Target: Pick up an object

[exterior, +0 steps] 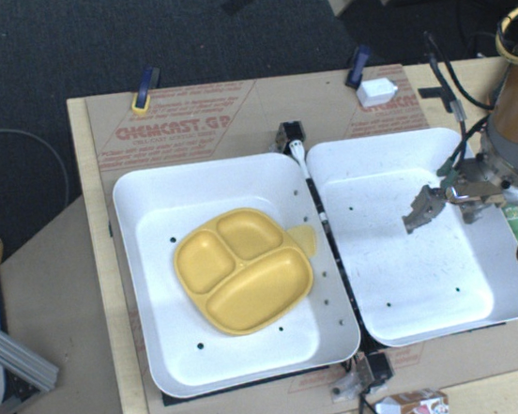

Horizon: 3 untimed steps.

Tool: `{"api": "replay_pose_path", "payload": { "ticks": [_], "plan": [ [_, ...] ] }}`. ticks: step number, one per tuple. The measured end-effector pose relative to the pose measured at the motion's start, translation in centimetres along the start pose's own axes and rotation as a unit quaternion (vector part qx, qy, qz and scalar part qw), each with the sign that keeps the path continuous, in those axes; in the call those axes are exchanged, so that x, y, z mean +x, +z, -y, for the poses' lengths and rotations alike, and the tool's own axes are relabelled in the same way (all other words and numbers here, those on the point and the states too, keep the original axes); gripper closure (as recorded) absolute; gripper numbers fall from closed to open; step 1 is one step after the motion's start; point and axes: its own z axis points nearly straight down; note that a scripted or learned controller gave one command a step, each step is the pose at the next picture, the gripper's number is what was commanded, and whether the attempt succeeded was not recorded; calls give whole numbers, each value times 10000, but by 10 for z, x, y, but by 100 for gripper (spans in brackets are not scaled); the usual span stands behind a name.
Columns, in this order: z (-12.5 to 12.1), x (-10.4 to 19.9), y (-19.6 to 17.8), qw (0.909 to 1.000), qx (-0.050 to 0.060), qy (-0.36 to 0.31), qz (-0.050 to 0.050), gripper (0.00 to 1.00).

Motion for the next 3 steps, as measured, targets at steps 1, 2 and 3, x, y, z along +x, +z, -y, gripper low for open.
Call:
{"api": "replay_pose_path", "payload": {
  "ticks": [1, 2, 3],
  "plan": [
    [9, 74, -68, 10000, -45, -48, -6, 0],
    [10, 174, -274, 9999, -98, -45, -22, 0],
    [9, 171, -276, 10000, -22, -8, 1, 100]
  ]
}}
